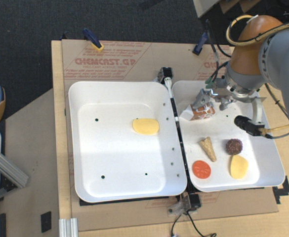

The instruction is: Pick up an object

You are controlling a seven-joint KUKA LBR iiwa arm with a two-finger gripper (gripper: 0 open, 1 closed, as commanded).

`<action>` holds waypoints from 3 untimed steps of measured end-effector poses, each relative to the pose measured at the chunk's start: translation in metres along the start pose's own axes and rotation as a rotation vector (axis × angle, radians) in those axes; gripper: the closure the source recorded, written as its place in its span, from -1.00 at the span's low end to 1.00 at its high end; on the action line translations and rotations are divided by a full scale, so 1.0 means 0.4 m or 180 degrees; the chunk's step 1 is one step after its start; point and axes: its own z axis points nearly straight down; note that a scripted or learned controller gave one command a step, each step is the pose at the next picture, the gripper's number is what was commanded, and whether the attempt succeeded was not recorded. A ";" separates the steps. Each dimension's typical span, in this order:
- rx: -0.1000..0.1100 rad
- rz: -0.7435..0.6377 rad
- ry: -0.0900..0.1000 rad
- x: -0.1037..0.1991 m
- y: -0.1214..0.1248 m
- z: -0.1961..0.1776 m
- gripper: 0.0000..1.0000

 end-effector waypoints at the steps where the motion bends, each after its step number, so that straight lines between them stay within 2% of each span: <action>1: -0.0068 -0.0015 -0.0010 -0.041 0.083 0.085 -1.00; 2: -0.0045 0.0017 -0.0022 -0.236 -0.035 -0.144 -1.00; 3: -0.0055 -0.0050 0.0009 0.084 0.078 -0.277 -1.00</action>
